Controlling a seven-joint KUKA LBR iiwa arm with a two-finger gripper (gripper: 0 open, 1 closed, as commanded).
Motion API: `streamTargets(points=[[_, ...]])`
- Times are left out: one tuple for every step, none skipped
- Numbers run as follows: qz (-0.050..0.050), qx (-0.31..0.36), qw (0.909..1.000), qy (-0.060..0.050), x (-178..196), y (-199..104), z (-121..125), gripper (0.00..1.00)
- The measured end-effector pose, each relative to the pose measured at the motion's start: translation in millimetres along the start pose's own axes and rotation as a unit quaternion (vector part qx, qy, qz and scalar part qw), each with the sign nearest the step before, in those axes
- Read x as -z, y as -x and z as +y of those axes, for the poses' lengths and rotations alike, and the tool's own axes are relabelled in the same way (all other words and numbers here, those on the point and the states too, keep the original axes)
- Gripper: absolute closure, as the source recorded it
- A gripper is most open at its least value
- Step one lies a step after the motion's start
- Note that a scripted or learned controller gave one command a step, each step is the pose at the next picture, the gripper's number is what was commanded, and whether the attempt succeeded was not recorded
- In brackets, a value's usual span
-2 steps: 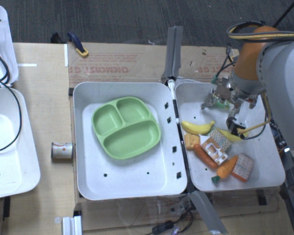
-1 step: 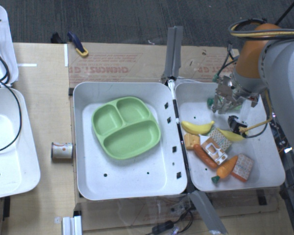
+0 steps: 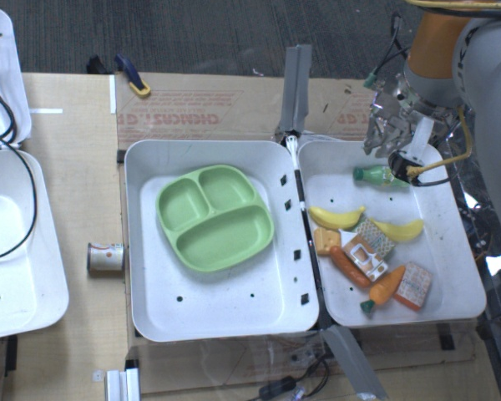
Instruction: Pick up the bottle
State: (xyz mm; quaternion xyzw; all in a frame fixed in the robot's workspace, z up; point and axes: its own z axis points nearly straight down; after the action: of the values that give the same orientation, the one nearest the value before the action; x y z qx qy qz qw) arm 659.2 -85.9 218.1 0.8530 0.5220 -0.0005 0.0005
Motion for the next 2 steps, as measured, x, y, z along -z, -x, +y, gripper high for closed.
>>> streamTargets(points=[[-0.001,0.0,1.0,-0.001,-0.9,0.6,-0.2,0.0],[-0.001,-0.062,0.9981,-0.001,81.8,-0.9,-4.9,0.0]])
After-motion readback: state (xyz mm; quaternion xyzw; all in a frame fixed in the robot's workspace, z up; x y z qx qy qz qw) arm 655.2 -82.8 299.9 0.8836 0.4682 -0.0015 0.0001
